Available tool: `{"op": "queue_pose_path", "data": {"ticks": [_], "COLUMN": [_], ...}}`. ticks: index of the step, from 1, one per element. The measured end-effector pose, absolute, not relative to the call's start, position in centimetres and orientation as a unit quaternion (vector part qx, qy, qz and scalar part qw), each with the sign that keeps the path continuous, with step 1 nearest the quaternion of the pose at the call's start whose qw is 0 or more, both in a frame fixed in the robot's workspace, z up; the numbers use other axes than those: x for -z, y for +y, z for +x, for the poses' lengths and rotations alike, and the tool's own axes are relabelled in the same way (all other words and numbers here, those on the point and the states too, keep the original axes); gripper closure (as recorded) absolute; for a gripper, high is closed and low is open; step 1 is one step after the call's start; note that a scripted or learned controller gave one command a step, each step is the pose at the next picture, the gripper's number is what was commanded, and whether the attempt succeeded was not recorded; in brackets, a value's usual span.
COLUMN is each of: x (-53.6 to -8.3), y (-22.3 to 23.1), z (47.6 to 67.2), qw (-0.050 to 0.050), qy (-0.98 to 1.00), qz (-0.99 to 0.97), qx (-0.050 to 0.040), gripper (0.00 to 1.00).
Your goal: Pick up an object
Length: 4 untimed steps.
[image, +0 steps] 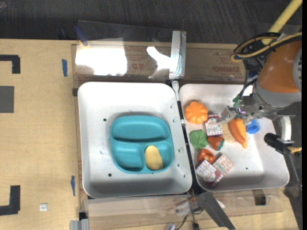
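Tan board (38, 128) runs along the near edge of my feed and carries two shallow white bins side by side, their inner rims touching.

The left bin (93, 128) holds one teal moulded tray (139, 128) with three compartments. One smooth yellow oval piece (153, 157) lies in the near right compartment. A broad band of bare white floor rings the tray on all sides.

The right bin (268, 169) is where the pickable things lie, crowded against its left wall. At the near end I count two small printed packets (207, 169) (224, 163), just beside each other. Behind them are two glossy red pieces (206, 155) (216, 142), one crinkled green leaf shape (197, 138) and a third printed packet (213, 127). Farther back sits one ribbed orange pumpkin (196, 112). One tapered orange carrot (238, 131) lies right of the pile, with one small blue cap (252, 126) just beside it.

The gripper (238, 112) hangs at the carrot's far end, under the grey arm with its orange band (280, 71). I cannot tell from here whether it is released or clenched, and I see nothing held in it.

The bin's near right corner is open floor. Beyond both bins a clear, glaring plastic sheet (124, 56) stands over brown cardboard (216, 61).
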State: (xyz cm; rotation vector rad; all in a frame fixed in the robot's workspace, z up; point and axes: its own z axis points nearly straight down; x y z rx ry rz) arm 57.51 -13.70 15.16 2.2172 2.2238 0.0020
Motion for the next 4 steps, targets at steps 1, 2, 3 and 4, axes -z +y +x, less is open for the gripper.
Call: {"op": "queue_pose_path", "data": {"ticks": [1,2,3,4], "x": [-16.0,-16.0,-9.6,-10.7], "y": [-13.8,-13.8,-17.2,-17.7], "z": [57.6,57.6,59.6,59.6], "qw": [0.001,0.0,0.0,0.003], "qy": [0.707,0.708,0.734,0.733], "qz": [0.707,0.707,0.679,0.68], "qx": [-0.0014,-0.001,-0.0063,-0.0049], "gripper": [1.0,0.0,0.0,1.0]}}
